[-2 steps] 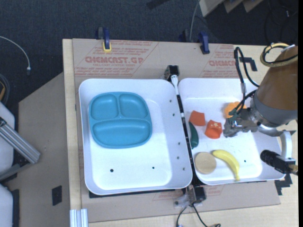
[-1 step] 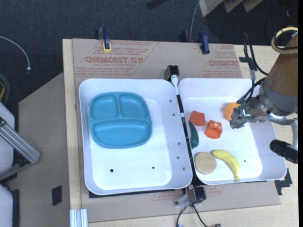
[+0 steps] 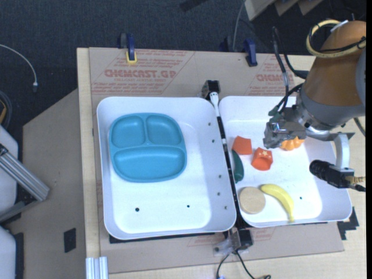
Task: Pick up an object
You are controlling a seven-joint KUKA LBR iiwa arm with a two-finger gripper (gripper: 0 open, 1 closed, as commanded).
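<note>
Two white bins sit side by side on the bench. The left bin point(image 3: 116, 214) holds a blue divided plate point(image 3: 148, 147). The right bin point(image 3: 325, 211) holds an orange block point(image 3: 242, 145), a red cup-like piece point(image 3: 262, 159), a dark green object point(image 3: 237, 166) against its left wall, a tan disc point(image 3: 252, 200) and a banana point(image 3: 279, 200) at the near side. The gripper point(image 3: 278, 133) hangs over the bin's far middle, just left of a small orange object point(image 3: 292, 143); whether its jaws are spread cannot be told.
</note>
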